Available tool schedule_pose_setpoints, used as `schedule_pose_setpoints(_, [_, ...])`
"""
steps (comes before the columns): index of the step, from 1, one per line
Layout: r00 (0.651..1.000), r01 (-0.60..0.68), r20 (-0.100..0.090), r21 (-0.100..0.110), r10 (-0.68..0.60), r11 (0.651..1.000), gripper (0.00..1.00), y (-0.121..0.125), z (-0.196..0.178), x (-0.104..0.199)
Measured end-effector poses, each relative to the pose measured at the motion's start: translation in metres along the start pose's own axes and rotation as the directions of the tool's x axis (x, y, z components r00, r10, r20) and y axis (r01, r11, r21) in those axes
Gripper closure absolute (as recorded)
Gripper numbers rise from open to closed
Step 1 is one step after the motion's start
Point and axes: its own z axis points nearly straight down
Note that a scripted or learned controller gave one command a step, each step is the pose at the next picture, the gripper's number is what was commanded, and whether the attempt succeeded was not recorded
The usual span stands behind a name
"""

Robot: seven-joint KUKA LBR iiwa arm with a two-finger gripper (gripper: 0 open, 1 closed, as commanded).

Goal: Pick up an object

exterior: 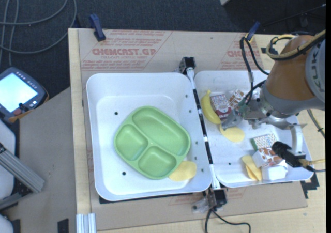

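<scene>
Grey arm [297,79] reaches in from right, gripper [239,114] down in right bin [227,175] among banana [208,107], packets [221,103], yellow piece [233,134]. Can't tell gripper state. Green tray [151,141] sits in left bin [98,97].

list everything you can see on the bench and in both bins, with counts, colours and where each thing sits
white bins: 2, white, side by side on the bench
divided plate: 1, green, three compartments, middle of the left bin
yellow chip: 1, pale yellow, left bin, touching the plate's lower right edge
banana: 1, yellow, right bin, along its left wall
yellow piece: 1, pale yellow, right bin, just below the gripper
printed packets: a few, red and white, upper part of the right bin
small boxes and cards: several, mixed colours, right bin's lower right corner
clamps: 2, blue, bench's far edge
arm: 1, grey and orange, over the right bin
gripper: 1, dark, low among the packets
</scene>
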Motion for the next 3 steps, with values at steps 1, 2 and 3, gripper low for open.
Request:
schedule_pose_setpoints(1, [1.000,-0.001,0.001,-0.002,0.001,1.000,0.00,0.029,0.053,-0.001])
schedule_pose_setpoints(2, [1.000,-0.001,0.000,0.001,0.001,1.000,0.00,0.014,0.053,0.001])
schedule_pose_setpoints(3, [1.000,0.000,0.001,-0.002,0.000,1.000,0.00,0.063,0.053,-0.012])
